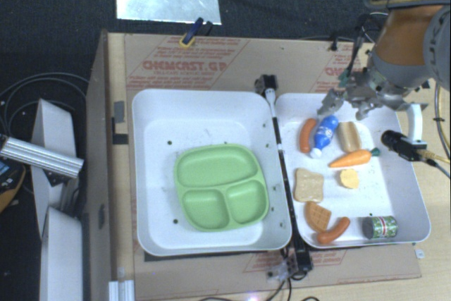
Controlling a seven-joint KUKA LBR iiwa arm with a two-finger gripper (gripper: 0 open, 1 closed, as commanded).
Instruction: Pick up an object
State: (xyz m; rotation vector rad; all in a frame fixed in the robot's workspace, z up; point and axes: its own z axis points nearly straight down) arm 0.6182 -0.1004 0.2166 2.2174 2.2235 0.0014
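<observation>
My pincer (347, 101) hovers over the back edge of the right bin (407, 183), fingers spread apart with nothing between them. Just beneath and in front: blue-and-white bottle (324, 133), lying tilted, flanked by an orange hot dog (307, 134) on its left and a tan bread roll (348, 136) on its right (all three close, nearly touching). Carrot (351, 158) lies across the bin's middle, a yellow-orange wedge (348, 180) just below it. Toast slice (309, 185) sits near the divider; a waffle (318, 216) and a sausage (332, 230) toward the front edge; green can (380, 227) on its side in the front right corner. Left bin (151, 151) holds a green divided tray (221, 187). Both bins rest on a cardboard-covered table (211, 63).
</observation>
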